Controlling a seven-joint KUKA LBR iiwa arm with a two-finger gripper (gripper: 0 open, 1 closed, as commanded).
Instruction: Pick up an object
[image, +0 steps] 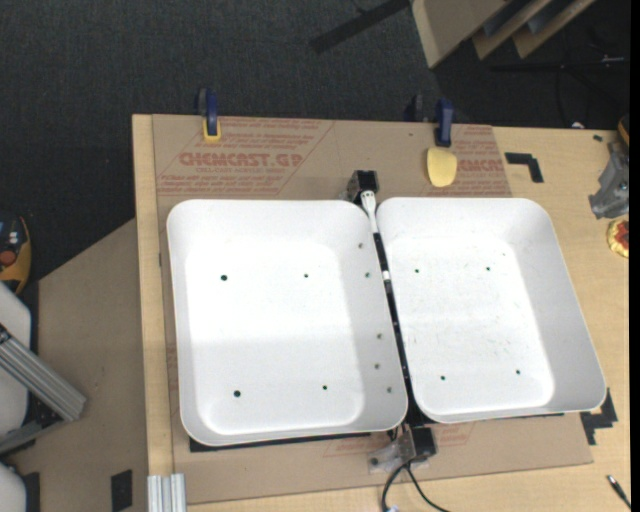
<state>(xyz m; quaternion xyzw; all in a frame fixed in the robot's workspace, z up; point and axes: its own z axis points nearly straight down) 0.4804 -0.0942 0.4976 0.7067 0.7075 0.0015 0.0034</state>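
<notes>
two white bins (172, 262) with small dark dots sit side by side; end effector's grip cannot be told.

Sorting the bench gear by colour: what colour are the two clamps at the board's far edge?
Blue, both clamps, shown in the camera view.

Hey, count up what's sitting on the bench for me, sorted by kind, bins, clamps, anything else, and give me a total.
White bins: 2, the left bin and the right bin
Blue clamps at the far edge of the board: 2, the left clamp and the right clamp
Yellow piece below the right clamp: 1
Total: 5
</notes>
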